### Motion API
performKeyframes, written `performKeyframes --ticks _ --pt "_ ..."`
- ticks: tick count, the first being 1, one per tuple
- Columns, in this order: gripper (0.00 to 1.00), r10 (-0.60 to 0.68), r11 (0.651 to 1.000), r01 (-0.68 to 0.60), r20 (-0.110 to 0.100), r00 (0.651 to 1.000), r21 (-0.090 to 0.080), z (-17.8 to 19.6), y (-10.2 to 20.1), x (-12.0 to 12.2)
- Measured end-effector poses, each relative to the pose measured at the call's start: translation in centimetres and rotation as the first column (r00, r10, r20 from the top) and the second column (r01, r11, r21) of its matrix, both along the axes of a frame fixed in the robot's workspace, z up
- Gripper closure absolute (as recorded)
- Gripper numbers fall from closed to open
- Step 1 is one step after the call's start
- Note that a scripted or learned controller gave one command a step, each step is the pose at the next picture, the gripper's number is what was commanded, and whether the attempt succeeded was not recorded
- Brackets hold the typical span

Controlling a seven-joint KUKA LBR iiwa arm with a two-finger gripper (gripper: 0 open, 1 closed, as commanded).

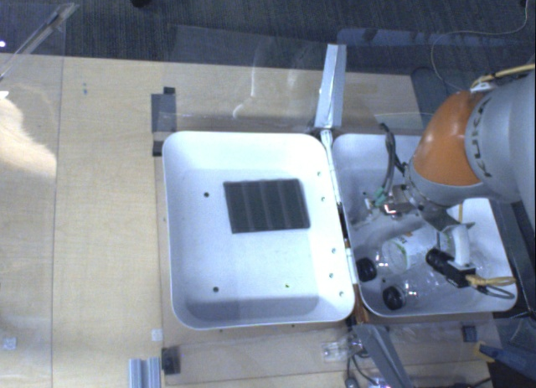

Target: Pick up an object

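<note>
My gripper (392, 214) hangs low over the middle of the right bin (494, 210), under the grey wrist with its orange band. Just below it lies a small pale, greenish object (395, 252). Two small black round pieces (366, 269) (392, 297) sit near the bin's front left corner. A clear plastic item (414, 281) lies beside them. None of these things is seen held. In the left bin (193, 210) a dark ribbed rectangular pad (266, 205) lies flat at the centre.
A metal divider rail (331, 97) runs between the two bins at the back. Black clamps (164, 106) hold the left bin on the wooden bench. The arm covers much of the right bin's back and right side.
</note>
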State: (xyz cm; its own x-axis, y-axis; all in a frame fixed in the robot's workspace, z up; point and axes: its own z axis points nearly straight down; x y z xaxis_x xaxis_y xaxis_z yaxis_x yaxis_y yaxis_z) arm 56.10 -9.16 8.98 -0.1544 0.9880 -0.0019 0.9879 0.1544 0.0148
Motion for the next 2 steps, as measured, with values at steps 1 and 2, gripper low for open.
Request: performKeyframes --ticks 1,2 --pt "0.0 -0.068 0.998 0.068 -0.007 0.998 -0.001 -0.3 -0.6 11.0" --pt "0.0 -0.018 1.0 0.018 -0.009 1.0 -0.001 2.4 -3.2 -1.5"
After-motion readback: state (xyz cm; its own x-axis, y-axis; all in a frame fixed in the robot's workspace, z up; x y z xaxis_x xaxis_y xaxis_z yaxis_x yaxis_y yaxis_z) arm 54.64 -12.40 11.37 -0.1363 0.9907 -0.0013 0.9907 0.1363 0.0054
